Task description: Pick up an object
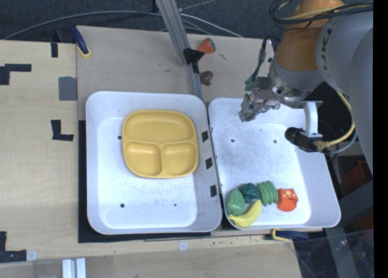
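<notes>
Fingers [247, 111] of the grey arm's gripper [251, 110] are hanging over the far left corner of the right bin [321, 173], pointing down toward its white floor. They are showing as one dark cluster, so I cannot tell whether they are parted or closed. Nothing is showing between them.

The things to pick are lying well apart from the gripper, bunched at the near edge of the same bin. A dark green lump [241, 196] is touching a yellow banana-shaped piece [248, 214]. A ridged green piece [265, 192] is sitting just beside them, and a red-orange piece [287, 200] is lying next to that.

A yellow divided plate [160, 143] is resting in the left bin [91, 149]. On the tabletop [133, 58] beyond the bins, a small orange object [207, 45] is lying near a slanted metal pole [170, 10].
</notes>
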`<state>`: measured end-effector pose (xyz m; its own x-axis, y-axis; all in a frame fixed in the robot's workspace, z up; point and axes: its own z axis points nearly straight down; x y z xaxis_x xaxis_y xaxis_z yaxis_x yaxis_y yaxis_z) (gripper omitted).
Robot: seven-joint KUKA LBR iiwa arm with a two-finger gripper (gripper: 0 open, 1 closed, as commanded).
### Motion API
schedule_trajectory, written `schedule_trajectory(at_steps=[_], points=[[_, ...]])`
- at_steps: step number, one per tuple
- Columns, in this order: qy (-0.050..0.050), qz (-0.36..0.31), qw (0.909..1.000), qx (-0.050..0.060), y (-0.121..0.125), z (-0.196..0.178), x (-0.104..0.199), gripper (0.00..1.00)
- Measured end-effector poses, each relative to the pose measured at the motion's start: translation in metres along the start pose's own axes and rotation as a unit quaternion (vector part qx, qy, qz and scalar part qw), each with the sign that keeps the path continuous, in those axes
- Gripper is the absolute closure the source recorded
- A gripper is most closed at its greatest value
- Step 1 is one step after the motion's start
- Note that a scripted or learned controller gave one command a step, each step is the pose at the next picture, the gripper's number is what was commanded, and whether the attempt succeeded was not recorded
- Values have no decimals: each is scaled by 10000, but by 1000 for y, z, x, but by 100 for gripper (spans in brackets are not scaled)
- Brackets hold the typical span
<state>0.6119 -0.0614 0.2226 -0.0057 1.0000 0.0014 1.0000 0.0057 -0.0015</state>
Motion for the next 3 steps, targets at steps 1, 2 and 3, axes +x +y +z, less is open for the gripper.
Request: schedule_trajectory(at_steps=[1, 2, 3], points=[[2, -9, 10000, -3, 12, 0, 54, 100], [-4, -2, 10000, 7, 11, 7, 102, 100], [2, -10, 10000, 0, 4, -7, 155, 100]])
